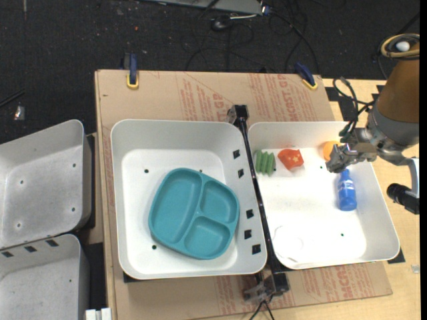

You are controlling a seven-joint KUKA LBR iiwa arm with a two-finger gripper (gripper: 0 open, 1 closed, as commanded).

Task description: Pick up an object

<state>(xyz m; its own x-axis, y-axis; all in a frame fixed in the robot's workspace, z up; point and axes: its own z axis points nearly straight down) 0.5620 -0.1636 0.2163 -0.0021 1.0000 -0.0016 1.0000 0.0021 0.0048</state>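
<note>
Approach step: the hand [343, 157] hovers over the right bin [320, 245], bottle [346, 193] at its 6 o'clock (grip state: cannot tell). Next: descend squarely onto it.

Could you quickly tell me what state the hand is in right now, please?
Hand: cannot be told; it sits over the right bin, just above the blue bottle, beside an orange object.
</note>
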